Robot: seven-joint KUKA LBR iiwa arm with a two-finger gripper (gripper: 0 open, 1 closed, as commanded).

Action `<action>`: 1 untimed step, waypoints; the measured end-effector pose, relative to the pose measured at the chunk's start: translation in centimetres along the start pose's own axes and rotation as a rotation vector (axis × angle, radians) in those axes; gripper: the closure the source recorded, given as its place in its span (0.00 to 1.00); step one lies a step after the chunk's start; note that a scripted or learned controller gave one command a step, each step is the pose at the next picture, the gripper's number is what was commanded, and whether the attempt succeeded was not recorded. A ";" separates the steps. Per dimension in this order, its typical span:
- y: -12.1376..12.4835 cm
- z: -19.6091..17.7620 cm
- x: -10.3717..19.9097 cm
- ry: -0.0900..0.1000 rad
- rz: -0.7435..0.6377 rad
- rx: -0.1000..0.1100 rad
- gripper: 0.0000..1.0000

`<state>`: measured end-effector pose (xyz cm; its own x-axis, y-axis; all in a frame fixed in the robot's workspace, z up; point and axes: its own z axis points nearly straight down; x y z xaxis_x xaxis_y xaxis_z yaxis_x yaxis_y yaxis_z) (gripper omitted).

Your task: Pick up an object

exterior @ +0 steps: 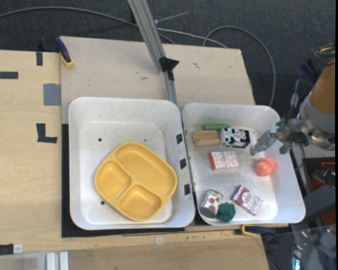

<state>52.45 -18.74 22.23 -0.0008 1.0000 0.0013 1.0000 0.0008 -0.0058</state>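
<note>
The claw (272, 141) hangs over the right bin (290, 198) near its right rim, fingers spread apart and holding nothing. The nearest thing is a small orange-pink ball (265, 166), lying just below the claw toward the bin's front edge and a little inward. It looks roundish, so no grasp angle seems favoured.

orange-pink ball (265, 166) | loose on floor | right bin (290, 204)
</note>
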 end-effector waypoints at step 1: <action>-0.3 6.5 0.4 0.001 0.000 0.003 0.00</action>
<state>52.11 -18.38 15.77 -0.0010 1.0000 0.0021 1.0000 0.0010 -0.0087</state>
